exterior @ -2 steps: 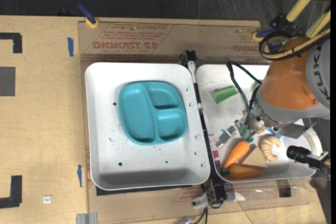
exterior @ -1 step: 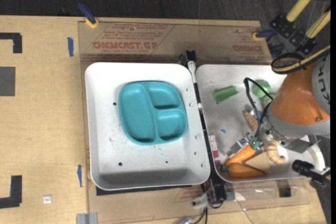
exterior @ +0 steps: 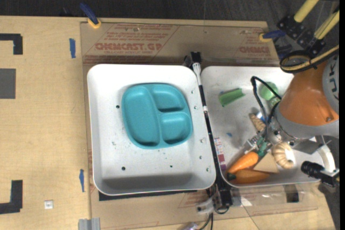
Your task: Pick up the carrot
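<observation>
The carrot (exterior: 244, 161) lies in the right bin (exterior: 237, 121) near its front left corner, its orange body pointing left and its green top toward the gripper. My gripper (exterior: 261, 138) hangs low over the bin, right above the carrot's green end. The arm's orange band (exterior: 307, 100) and grey wrist cover the space behind it. Whether the gripper touches the carrot cannot be made out.
Under the carrot lies another flat orange piece (exterior: 252, 175). A beige lumpy object (exterior: 283, 156) sits to the right of it. Two green pieces (exterior: 232, 96) (exterior: 268, 92) lie at the bin's back. The left bin (exterior: 102, 132) holds a teal divided plate (exterior: 156, 114).
</observation>
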You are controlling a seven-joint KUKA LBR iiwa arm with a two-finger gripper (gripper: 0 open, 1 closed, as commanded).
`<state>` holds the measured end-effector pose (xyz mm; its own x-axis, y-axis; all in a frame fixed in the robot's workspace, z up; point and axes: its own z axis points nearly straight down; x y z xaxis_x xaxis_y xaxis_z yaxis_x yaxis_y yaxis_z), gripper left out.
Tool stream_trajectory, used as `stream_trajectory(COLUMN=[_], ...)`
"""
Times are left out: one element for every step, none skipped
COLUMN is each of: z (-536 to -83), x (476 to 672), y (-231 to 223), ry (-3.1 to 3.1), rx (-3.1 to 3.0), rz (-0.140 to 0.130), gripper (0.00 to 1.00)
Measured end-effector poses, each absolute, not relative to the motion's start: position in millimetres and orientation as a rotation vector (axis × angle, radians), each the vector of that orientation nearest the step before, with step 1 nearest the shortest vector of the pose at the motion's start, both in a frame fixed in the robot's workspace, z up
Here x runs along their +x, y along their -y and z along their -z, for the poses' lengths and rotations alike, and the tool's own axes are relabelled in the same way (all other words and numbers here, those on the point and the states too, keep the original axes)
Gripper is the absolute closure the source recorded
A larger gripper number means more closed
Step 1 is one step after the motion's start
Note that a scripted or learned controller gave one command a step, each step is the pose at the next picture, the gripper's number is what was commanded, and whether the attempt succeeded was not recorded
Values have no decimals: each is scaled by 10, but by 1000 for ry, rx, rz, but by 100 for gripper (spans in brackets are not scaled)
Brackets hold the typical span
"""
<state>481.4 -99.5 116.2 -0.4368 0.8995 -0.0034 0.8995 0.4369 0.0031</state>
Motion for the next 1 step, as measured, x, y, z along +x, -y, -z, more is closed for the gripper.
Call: stream_trajectory(z=[-914], x=[4869], y=[1271], ry=[-2868], rx=[1261], rz=[-14], gripper=[100])
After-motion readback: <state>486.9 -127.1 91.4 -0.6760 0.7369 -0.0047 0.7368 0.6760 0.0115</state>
